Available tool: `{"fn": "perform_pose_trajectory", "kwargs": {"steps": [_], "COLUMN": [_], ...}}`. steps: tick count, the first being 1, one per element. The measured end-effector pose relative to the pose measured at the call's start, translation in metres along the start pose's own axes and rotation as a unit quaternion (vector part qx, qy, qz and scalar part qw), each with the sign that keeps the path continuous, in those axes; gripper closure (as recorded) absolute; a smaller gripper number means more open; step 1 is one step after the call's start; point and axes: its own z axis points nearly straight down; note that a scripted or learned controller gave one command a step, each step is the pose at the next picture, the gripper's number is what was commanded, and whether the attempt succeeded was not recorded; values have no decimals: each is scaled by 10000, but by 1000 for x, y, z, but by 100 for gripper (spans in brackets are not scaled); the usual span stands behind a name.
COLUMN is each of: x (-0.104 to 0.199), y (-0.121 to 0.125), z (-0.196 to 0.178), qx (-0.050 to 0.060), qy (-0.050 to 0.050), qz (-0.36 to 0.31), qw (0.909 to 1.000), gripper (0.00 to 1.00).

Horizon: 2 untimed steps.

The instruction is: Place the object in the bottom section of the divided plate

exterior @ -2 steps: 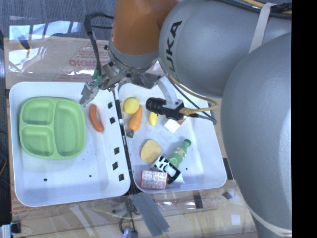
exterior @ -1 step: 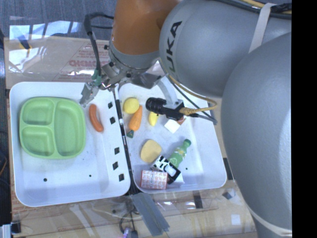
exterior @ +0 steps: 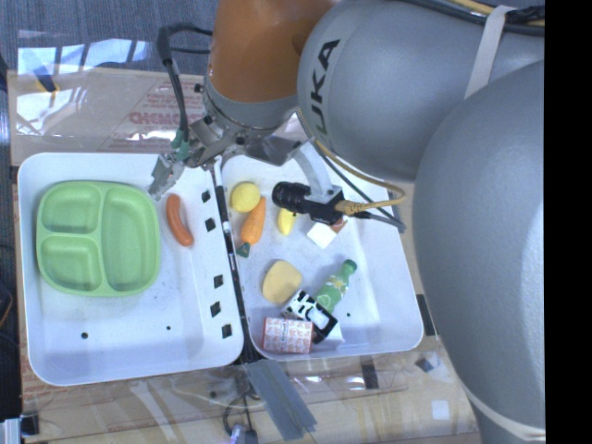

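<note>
Sausage [exterior: 179, 220] just below fingers [exterior: 163, 178]

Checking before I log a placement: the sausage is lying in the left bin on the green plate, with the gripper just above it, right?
Not quite. The camera view shows the sausage in the left bin, but on the bin floor beside the plate, right of its edge, not on it. The gripper is just above it, as you say.

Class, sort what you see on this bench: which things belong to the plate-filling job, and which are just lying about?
Belongs to the job:
green divided plate
sausage
tool

Just lying about:
lemon
carrot
green bottle
yellow potato-like piece
small printed box
white cube
</note>
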Motion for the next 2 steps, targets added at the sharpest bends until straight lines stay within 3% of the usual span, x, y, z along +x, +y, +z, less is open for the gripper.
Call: {"fn": "perform_pose_trajectory", "kwargs": {"steps": [1,2], "x": [21,21], "y": [50,50], "z": [50,50], "qx": [6,7], "qy": [-3,-4], "qz": [1025,1023], "qw": [9947,9948], "gripper": [0,0]}}
